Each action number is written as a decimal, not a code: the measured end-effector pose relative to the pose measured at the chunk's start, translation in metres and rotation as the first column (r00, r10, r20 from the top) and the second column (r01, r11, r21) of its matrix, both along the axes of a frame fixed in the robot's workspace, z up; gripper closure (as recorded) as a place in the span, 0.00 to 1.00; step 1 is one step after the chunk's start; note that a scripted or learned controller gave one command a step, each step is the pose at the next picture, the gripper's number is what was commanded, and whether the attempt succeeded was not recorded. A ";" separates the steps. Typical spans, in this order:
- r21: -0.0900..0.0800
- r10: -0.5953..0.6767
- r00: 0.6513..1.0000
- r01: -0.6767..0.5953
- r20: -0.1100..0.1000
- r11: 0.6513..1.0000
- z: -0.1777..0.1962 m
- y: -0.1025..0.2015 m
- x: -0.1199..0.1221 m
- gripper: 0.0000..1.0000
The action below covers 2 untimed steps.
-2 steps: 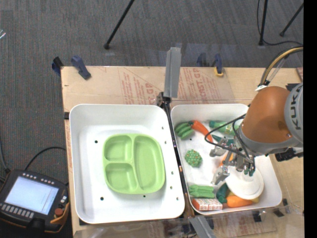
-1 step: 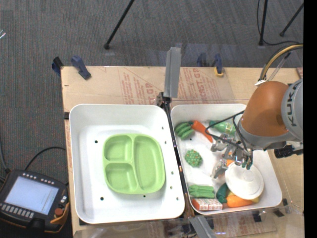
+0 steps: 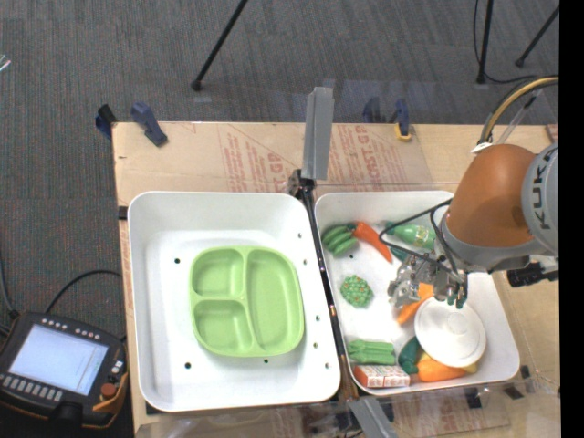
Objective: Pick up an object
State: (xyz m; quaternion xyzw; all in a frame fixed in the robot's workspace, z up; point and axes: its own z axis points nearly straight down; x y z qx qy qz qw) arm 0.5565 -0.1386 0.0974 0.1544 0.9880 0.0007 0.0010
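Near edge of right bin [image 3: 507, 340]: red-and-white box [image 3: 381, 376], green ridged piece [image 3: 371, 351], orange piece [image 3: 440, 370], white lidded bowl [image 3: 451, 333].

Mid-bin: gripper [image 3: 422, 281] low over short orange carrot [image 3: 412, 306]; finger spread unclear, nothing visibly held.

Carrot looks light, rigid, smooth plastic, likely slippery; best pinched across middle.

Green knobbly ball [image 3: 356, 290] just left.

Far end: green pods [image 3: 339, 238], long carrot [image 3: 373, 240], green bottle [image 3: 412, 236].

Left bin [image 3: 151, 245]: green divided plate [image 3: 246, 300].

Left bin [image 3: 146, 245]: green divided plate [image 3: 246, 301] at centre | Right bin [image 3: 505, 336]: claw [image 3: 427, 284] over toy food, white bowl [image 3: 451, 334] at 5 o'clock
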 end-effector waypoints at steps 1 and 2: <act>-0.003 -0.027 1.000 0.027 0.011 1.000 0.175 -0.003 0.020 1.00; 0.000 -0.026 1.000 0.026 -0.001 1.000 0.169 -0.002 0.019 0.00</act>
